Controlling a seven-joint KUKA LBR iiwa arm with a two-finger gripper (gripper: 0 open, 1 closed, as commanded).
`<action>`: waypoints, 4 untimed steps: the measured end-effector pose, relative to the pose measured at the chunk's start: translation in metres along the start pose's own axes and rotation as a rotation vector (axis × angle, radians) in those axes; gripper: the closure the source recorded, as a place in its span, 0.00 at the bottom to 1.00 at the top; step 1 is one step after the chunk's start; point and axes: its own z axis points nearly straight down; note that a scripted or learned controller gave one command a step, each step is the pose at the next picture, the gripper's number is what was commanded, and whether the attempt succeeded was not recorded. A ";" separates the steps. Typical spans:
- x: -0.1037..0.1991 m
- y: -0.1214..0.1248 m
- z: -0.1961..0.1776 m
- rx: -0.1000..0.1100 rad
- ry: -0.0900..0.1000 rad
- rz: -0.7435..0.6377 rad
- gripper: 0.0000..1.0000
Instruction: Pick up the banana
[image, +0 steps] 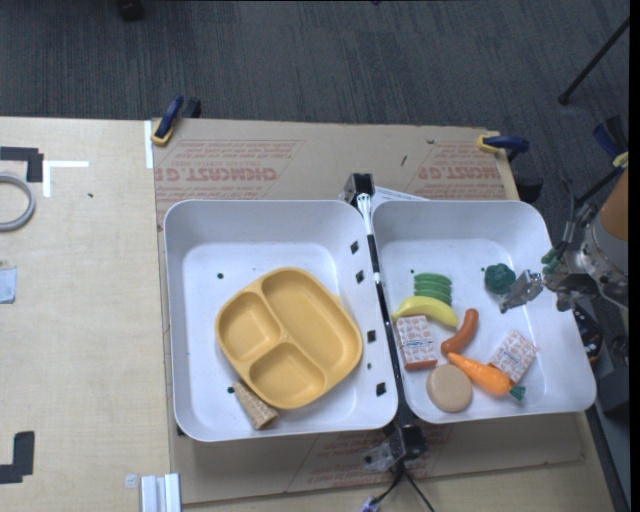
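The yellow banana (425, 309) lies in the right bin (470, 225), left of centre, just below a green ridged item (433, 286). A red-and-white packet (416, 341) sits right under it, and a red sausage (460, 333) touches its right tip. My gripper (528, 289) hangs over the right side of that bin, about a hand's width right of the banana and slightly higher in the view, close beside a dark green broccoli piece (499, 277). Nothing shows held in it.
An orange carrot (485, 376), a round beige biscuit (449, 388) and a second packet (513, 353) crowd the right bin's near side. The left bin (190, 330) holds a yellow divided plate (288, 337) and a brown wafer (255, 405).
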 end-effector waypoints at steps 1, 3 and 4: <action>0.036 0.044 0.073 0.002 0.001 0.121 0.00; 0.092 0.042 0.101 0.001 0.001 0.064 0.00; 0.086 0.002 0.101 0.000 0.001 0.020 0.00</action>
